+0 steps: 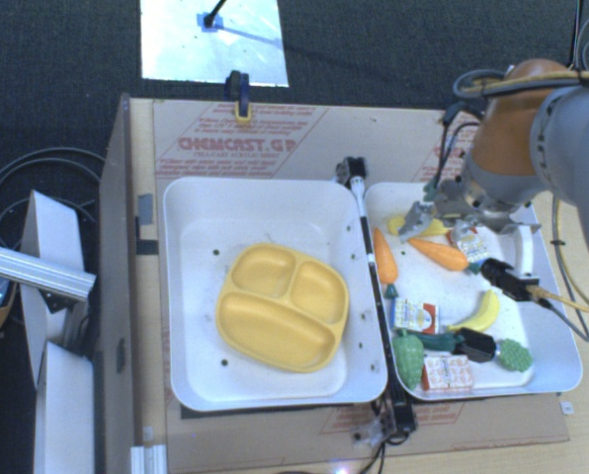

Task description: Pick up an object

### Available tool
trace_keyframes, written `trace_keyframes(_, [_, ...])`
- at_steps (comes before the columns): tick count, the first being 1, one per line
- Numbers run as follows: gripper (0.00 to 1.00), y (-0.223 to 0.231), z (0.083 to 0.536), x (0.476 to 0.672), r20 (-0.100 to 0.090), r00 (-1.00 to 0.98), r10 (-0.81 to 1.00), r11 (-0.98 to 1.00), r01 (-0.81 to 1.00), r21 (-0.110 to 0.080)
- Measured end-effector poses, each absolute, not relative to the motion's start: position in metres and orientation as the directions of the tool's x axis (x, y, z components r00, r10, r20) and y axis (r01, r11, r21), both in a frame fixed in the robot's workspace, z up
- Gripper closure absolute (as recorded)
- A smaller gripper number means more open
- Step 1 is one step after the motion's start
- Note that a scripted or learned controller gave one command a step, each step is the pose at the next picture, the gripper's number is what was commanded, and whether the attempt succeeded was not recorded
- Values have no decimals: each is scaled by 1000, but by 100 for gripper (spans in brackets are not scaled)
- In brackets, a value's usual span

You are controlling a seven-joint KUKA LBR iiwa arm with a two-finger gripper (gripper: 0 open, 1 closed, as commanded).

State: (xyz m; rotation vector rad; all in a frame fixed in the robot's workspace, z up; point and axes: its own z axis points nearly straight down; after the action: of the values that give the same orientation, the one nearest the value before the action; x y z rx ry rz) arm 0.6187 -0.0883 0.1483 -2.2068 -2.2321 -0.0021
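— Where is the tool (425, 213)?

— Low over the far left corner of the right shallow white plastic bin (548, 316), on the grey arm reaching in from the right. I cannot tell whether it is spread or pressed together.

— Is it holding anything?

— Nothing I can see. A small yellow curved piece (409, 228) lies just under its tip, on the bin floor.

— What else lies in that bin?

— A long orange plastic carrot (381, 255) against the left wall, and a second orange carrot (439, 254) just right of the yellow piece. Nearer the front are a yellow plastic banana (483, 312), a small white and red carton (414, 316), another red and white carton (447, 371) at the front edge, and a green knobbly broccoli piece (516, 355).

— And the left white bin (204, 227)?

— It holds a yellow plastic tray with three compartments (283, 307), lying flat near the middle. Both bins sit side by side on the brown counter (275, 131).
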Motion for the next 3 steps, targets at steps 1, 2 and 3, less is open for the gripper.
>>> trace_keyframes(1, [0,-93,86,590,-13,6,1000,-5,1000,12])
trace_keyframes(2, [0,-89,82,662,7,5,1000,-5,999,-50])
trace_keyframes(3, [0,-98,80,660,16,8,1000,-7,999,-45])
